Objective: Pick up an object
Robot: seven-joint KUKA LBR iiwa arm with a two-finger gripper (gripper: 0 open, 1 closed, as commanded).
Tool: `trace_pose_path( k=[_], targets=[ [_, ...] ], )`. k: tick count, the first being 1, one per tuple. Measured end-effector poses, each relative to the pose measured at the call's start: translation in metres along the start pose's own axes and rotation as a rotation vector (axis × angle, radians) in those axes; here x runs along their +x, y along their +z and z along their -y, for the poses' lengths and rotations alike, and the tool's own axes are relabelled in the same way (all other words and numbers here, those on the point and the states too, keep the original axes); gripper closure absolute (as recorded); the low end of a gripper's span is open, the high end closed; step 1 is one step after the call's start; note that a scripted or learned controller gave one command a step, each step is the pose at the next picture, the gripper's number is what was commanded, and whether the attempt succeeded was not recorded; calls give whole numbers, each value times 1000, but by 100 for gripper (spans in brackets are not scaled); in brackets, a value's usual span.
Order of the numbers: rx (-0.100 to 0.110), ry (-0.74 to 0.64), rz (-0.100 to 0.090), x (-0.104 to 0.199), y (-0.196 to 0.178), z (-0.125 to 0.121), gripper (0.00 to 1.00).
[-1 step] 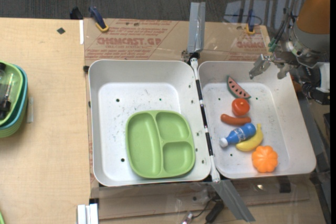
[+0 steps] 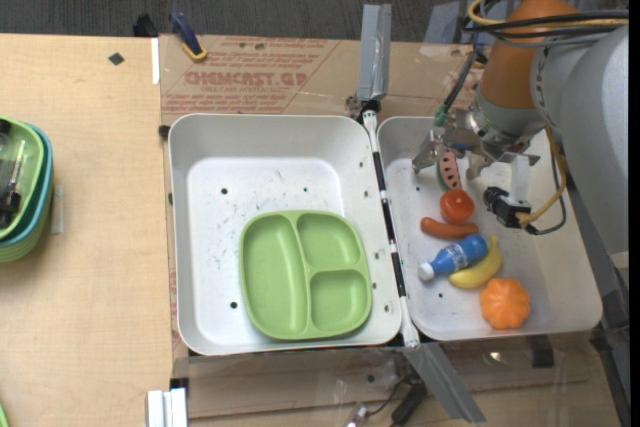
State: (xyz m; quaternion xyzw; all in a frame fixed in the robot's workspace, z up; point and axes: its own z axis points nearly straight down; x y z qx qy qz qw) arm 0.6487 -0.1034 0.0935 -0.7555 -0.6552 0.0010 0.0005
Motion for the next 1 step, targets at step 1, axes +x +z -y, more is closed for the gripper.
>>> trace_pose_path(
  k=[1],
  targets=[
    [0, -3, 2, 0, -9, 0, 100]
  ],
)
